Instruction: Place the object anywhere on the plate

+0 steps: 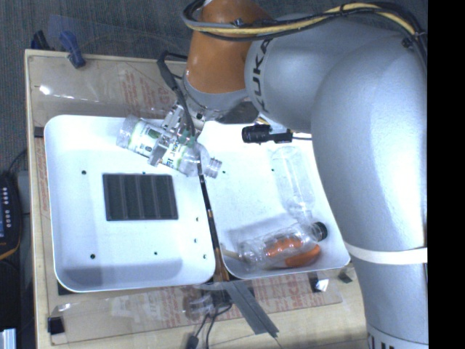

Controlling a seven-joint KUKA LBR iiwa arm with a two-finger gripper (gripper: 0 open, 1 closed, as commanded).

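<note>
A clear plastic bottle with a green and white label lies tilted over the upper right part of the left bin, its neck pointing toward the divider between the bins. My gripper comes down from the orange wrist band and is shut across the bottle's middle, one finger on each side of the label. The plate, a dark grey ribbed rectangle, lies flat in the middle of the left bin, just below and slightly left of the bottle.
The right bin holds a clear upright-lying bottle and a crushed clear bottle beside an orange object near its front wall. The arm's large grey body covers the right side. A blue clip sits at the bench's back left.
</note>
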